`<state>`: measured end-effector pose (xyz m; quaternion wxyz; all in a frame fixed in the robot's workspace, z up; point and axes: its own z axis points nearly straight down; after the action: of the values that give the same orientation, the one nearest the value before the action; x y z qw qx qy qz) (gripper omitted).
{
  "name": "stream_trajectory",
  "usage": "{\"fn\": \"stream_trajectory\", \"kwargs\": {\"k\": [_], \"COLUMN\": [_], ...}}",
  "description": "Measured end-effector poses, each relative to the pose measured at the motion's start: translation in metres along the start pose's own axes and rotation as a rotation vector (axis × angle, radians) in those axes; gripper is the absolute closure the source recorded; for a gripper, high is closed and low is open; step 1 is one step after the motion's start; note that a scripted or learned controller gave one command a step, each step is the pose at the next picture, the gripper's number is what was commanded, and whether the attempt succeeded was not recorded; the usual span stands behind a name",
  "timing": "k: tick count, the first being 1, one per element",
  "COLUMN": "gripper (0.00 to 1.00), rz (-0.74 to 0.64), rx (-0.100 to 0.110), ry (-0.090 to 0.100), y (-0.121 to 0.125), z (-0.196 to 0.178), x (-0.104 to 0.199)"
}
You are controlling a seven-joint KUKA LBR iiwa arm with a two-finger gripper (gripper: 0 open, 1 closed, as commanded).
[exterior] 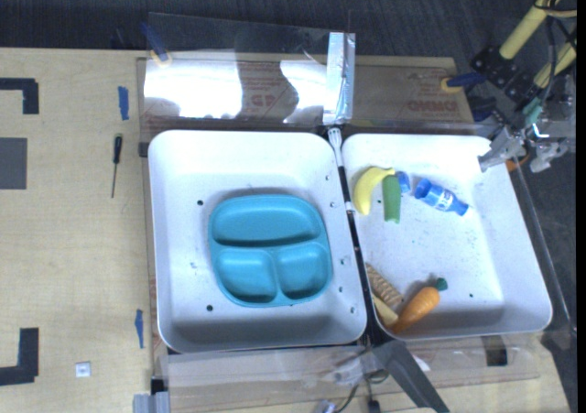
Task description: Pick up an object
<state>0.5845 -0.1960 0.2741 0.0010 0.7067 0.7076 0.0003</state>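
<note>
A: Where does the tool (529,141) stand?

B: At the right edge of the frame, above the upper right corner of the right bin (476,297). Its opening cannot be told from here.

A: And the nearest object?

B: The blue bottle (440,198), left of and below the tool, in the bin's upper middle. Its long axis slants from upper left to lower right. A banana (366,188) and a green stick (392,198) lie just left of it; a carrot (419,304) lies near the bin's bottom edge.

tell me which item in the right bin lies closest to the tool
The small blue plastic bottle, lying in the right bin's far half. The yellow banana, green stick and orange carrot sit farther from the tool.
</note>
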Motion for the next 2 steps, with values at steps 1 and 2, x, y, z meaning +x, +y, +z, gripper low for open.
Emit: {"fn": "stream_trajectory", "kwargs": {"k": [1, 2], "gripper": [1.0, 0.0], "rz": [-0.002, -0.002], "rx": [-0.004, -0.003], "ry": [-0.001, -0.001], "y": [0.0012, 0.001], "z": [-0.0112, -0.0106], "x": [0.0001, 0.0002]}}
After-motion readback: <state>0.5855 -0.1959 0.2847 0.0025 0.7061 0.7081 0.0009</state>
